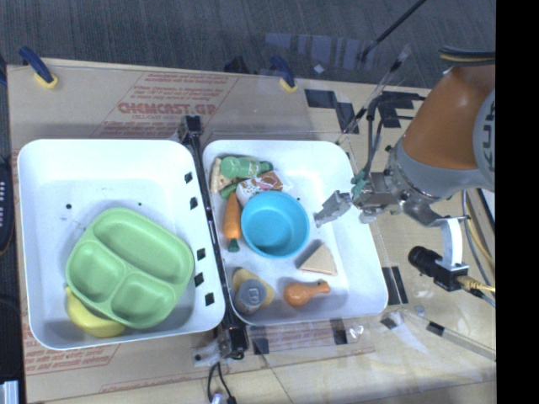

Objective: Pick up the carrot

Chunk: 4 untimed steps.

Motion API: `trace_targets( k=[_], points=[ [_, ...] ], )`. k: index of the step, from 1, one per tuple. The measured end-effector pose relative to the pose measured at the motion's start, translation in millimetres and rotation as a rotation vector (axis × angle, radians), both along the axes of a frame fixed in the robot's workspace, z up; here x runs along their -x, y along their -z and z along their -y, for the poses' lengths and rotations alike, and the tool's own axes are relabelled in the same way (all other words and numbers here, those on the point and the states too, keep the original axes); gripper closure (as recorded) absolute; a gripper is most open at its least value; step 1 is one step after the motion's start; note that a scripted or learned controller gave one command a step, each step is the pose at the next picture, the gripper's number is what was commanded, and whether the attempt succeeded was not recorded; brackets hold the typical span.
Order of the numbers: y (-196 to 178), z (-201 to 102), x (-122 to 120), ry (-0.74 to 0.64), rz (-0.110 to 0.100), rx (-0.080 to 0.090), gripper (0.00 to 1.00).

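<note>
1. Two white bins side by side on worktop (253, 108); left bin (34, 251) holding green divided tray (130, 265) over yellow item (88, 320).
2. Right bin (358, 259): carrot (232, 219) lying upright along left wall, touching blue bowl (274, 222); sandwich wedge (319, 262) and drumstick (305, 292) nearby.
3. End effector (333, 209) above right side of right bin, well apart from carrot, gripping nothing; finger spread cannot tell.

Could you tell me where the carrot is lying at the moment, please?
The carrot lies in the right bin, along its left wall, touching the left side of the blue bowl and just below the green packet.
</note>
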State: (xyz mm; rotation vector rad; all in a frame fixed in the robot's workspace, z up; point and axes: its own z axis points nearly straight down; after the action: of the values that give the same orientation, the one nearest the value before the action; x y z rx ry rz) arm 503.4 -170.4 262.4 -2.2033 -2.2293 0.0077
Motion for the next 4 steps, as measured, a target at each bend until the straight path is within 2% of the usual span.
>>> trace_targets(
  k=[1, 2, 3, 4],
  points=[
    [62.6, -33.2, 27.0, -0.216, 0.000, -0.002, 0.00],
    [169.8, -35.7, 25.1, -0.393, 0.008, -0.001, 0.00],
    [161.0, -35.1, 25.5, -0.405, 0.001, -0.002, 1.00],
    [161.1, -35.3, 25.6, -0.404, 0.001, -0.002, 0.00]
  ],
)
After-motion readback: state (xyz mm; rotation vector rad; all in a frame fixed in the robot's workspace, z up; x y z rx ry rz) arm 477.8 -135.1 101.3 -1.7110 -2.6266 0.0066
